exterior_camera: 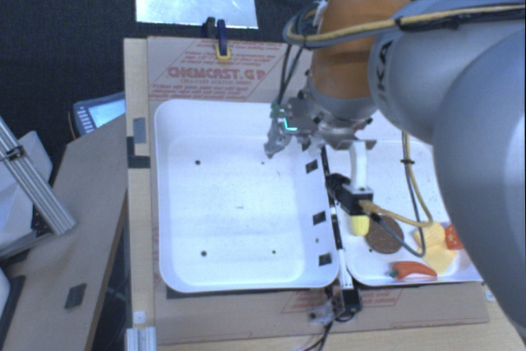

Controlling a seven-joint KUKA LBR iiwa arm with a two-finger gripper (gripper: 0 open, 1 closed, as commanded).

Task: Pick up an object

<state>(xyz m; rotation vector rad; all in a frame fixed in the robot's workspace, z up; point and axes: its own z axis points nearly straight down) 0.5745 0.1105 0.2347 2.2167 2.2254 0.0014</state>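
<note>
Well, a flat brown disc (383, 236) and an orange carrot-shaped piece (413, 269) lie in the right shallow white bin (386, 177). Whether the two-finger gripper (278, 142) is open, I cannot tell.

red "CHEMCAST" print, on brown board (246, 60)

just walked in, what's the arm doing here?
The KUKA arm reaches in from the right, and its gripper is over the far right corner of the left bin. Nothing can be seen in its grip. The pickable things lie in the near end of the right bin, under the arm: a brown disc, an orange-red piece and a pale yellow piece. So no object has been picked up yet, and the gripper is over the other bin from them.
</note>
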